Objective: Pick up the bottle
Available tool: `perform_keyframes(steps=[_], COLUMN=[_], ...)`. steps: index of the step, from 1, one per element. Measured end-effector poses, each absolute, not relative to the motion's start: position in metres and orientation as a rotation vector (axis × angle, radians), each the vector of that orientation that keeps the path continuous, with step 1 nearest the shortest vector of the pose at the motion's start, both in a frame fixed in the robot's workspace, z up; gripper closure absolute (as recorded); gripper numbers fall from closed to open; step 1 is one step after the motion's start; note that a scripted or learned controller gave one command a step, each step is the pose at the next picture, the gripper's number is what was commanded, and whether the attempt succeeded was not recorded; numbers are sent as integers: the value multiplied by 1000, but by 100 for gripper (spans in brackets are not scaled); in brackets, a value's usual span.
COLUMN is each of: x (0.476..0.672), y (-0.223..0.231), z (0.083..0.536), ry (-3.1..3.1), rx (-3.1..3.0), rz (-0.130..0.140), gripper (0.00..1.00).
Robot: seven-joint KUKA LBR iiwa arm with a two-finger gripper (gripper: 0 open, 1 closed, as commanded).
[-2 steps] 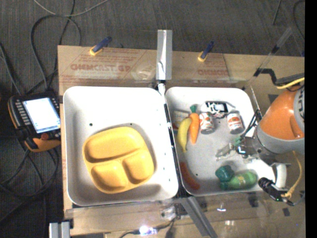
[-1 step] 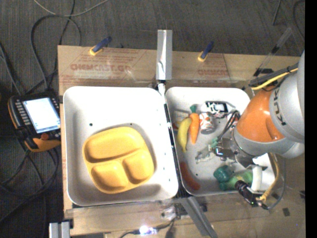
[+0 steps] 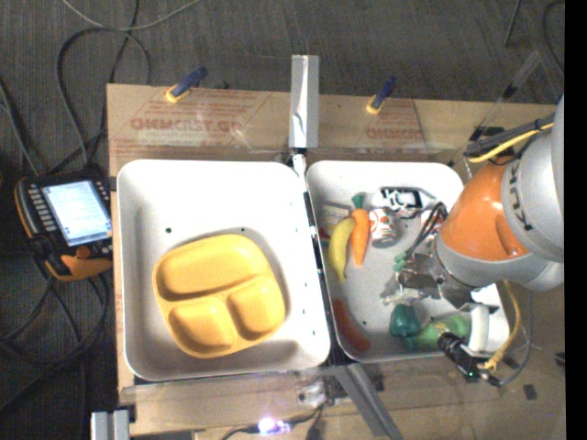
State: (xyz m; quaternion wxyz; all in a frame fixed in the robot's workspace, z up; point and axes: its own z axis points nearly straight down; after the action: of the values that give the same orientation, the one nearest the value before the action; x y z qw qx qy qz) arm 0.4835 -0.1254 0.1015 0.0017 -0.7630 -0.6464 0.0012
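A green bottle point(image 3: 410, 324) lies on its side near the front edge of the right bin point(image 3: 385, 177). My gripper point(image 3: 404, 282) hangs low in this bin, just behind the bottle and close above it. The grey arm with its orange band point(image 3: 481, 223) reaches in from the right and hides the bin's right side. Nothing is visibly lifted off the bin floor.
A banana point(image 3: 339, 246) and a carrot point(image 3: 359, 234) lie side by side left of the gripper. A white, black and red item point(image 3: 393, 211) sits behind them, and a red piece point(image 3: 348, 326) lies front left. The left bin point(image 3: 138, 246) holds a yellow divided tray point(image 3: 220, 291).
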Motion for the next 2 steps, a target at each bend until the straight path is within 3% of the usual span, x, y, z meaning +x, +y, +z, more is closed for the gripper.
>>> perform_keyframes(steps=[1, 2], x=[483, 486], y=[-125, -144], z=[101, 90], ry=[-2028, -2147], rx=[-2394, -2294], rz=[4, -8], gripper=[0, 0])
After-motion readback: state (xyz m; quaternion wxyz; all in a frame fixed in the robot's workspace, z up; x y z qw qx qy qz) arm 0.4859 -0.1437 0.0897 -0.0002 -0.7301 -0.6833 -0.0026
